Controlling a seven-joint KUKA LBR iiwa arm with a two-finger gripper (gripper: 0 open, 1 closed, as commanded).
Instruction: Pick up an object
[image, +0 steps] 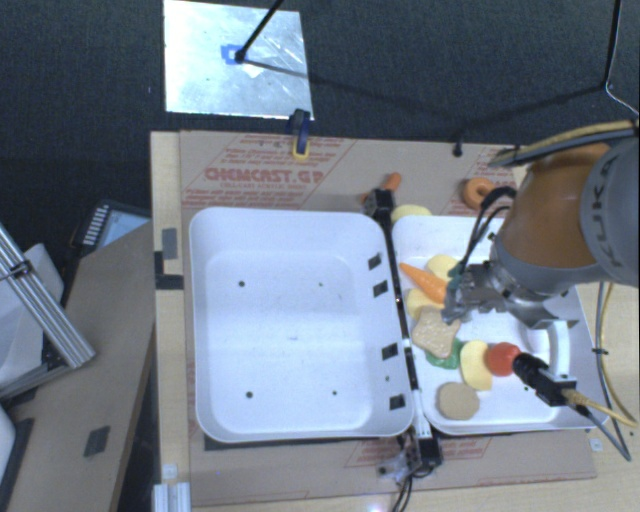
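In the right bin (505, 405), among a cluster of toy food along its left side, the gripper (455, 300) hangs low at the end of the grey arm (560, 225), which reaches in from the right. It sits over the top edge of a tan bread slice (433, 338) and close to the lower right end of an orange carrot (424, 281) — whether it touches either cannot be told from this angle, nor whether it is open or closed.

A pale yellow piece (443, 266) lies just beyond the carrot, near the gripper's upper side. From under the bread slice's lower right corner a green piece (450, 354) peeks out, touching a lemon-like piece (476, 366). A red tomato (503, 356) lies against that one on its right. A round tan cookie (458, 401) rests near the bin's front wall, just below the lemon-like piece. A rounded yellow piece (410, 213) sits at the bin's far left corner.

The left bin (215, 240) lies alongside, with black clips (381, 289) spaced down the divide between the two. On the cardboard sheet (260, 170) behind the bins lie a doughnut (478, 191) and a small orange thing (394, 181) — both outside the bins.
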